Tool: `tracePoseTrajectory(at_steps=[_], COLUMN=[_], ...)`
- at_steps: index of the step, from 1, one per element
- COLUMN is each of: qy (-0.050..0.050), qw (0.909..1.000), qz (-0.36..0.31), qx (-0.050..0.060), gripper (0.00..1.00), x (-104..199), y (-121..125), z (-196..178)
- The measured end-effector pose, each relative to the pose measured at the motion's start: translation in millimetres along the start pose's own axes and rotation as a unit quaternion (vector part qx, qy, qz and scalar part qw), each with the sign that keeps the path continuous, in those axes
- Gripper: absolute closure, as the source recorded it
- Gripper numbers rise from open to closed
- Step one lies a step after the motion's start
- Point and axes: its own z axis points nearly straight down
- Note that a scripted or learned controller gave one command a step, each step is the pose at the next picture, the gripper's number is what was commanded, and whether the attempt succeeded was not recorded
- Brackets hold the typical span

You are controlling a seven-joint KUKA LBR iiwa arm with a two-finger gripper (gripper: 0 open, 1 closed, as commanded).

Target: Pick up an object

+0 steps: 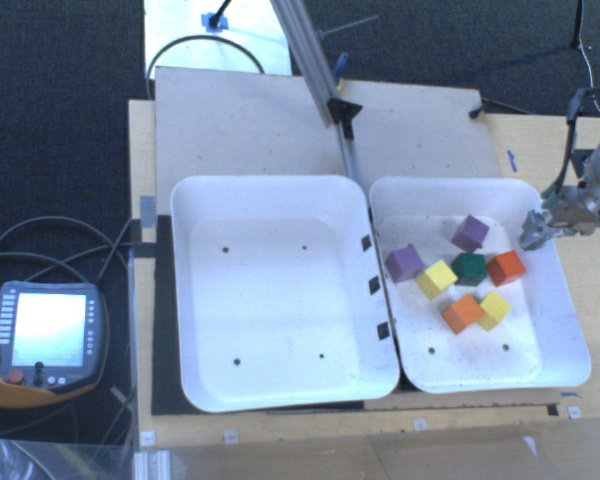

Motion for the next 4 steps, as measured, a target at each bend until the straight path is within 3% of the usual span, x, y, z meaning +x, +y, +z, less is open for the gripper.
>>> tracePoseTrajectory(at_steps=[1,4], qy=[0.0,0.002], qw=[1.0,1.0], qz=[0.0,-0.002], qx=[0.001,0.004], gripper=[1.0,1.0], x=[-0.4,145.6], y=[1.9,25.3], z=[-38.0,-11.0])
